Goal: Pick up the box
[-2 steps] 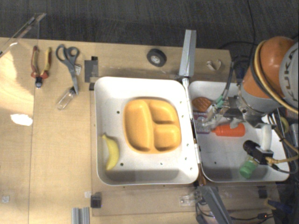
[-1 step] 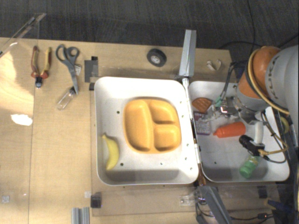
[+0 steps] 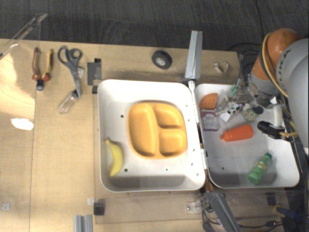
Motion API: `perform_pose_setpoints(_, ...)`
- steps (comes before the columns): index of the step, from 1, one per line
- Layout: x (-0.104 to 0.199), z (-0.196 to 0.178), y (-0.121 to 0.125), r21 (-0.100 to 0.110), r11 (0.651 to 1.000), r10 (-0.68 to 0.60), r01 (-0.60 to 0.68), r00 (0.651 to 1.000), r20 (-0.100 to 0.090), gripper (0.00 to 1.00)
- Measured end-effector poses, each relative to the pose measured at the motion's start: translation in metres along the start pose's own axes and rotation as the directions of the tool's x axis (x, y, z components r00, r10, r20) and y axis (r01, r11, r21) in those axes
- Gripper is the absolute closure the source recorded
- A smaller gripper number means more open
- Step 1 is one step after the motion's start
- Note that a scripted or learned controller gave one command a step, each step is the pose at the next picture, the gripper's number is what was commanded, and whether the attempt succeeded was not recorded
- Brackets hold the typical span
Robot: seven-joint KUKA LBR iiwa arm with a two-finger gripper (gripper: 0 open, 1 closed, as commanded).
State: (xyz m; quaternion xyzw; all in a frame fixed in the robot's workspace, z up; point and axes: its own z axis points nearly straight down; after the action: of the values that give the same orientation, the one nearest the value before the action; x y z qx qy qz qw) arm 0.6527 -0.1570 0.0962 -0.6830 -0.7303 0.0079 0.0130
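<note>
**A:** Where is the box?

**B:** The box [image 3: 210, 120], purple and white, lies in the right bin [image 3: 227, 166], at the centre right of the frame. It is in that bin's upper left corner, close to the left wall and just below a round orange thing [image 3: 209, 101].

**A:** And the gripper?

**B:** The gripper [image 3: 235, 104] is low over the top of the same bin, just right of the box and the round orange thing. Nothing shows in its grasp. I cannot tell whether it is clenched or released.

**A:** What else is in that bin?

**B:** A long orange thing [image 3: 237, 133] lies mid-bin, below the gripper. A green bottle [image 3: 259, 168] lies tilted at the lower right.

**A:** And the left bin?

**B:** The left bin [image 3: 116, 98] holds a yellow tray [image 3: 157, 128] in its middle and a banana [image 3: 115, 157] at the lower left.

**A:** On the bench?

**B:** At the upper left of the frame are pliers [image 3: 41, 66] and scissors [image 3: 72, 66]. A tape roll [image 3: 161, 59] sits above the left bin.
</note>
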Motion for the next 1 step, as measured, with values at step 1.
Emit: perform_pose_setpoints(1, 0.0208, 0.0013, 0.0013, 0.011, 0.996, -0.092, 0.092, 0.996, 0.021, 0.0)
